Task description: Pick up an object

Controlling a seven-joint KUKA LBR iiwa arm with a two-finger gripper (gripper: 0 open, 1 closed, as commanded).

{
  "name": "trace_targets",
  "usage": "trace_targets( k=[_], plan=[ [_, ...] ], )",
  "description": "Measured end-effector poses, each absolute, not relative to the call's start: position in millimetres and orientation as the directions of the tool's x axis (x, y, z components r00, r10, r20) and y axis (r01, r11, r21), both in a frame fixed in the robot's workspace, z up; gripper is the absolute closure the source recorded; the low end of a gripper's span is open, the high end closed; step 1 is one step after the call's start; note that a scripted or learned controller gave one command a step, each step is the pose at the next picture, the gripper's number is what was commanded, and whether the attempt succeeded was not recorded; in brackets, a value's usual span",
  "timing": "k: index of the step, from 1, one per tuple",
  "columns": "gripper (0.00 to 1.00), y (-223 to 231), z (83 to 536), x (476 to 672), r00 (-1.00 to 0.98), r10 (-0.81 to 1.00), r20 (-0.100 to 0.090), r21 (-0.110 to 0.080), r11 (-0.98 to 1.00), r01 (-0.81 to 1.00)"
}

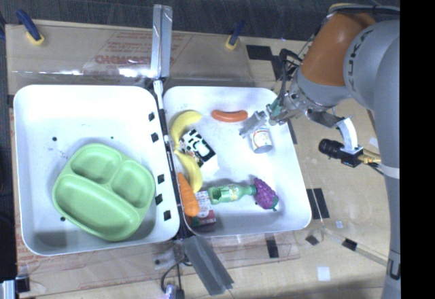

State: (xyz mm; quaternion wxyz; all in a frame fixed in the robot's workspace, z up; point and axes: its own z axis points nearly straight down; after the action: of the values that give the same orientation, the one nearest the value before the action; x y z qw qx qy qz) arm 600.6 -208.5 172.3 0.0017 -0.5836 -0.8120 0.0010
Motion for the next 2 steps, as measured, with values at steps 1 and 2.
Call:
trace_targets(
  k=[1, 2],
  plan=[
    [0.00, -211.4, 119.7, 615.0, -0.340, 0.940, -0.022, 0.026, 0.340, 0.940],
    [0.00, -210.0, 93.2, 657.6, -0.424, 0.906, -0.001, 0.000, 0.424, 0.906]
  ],
)
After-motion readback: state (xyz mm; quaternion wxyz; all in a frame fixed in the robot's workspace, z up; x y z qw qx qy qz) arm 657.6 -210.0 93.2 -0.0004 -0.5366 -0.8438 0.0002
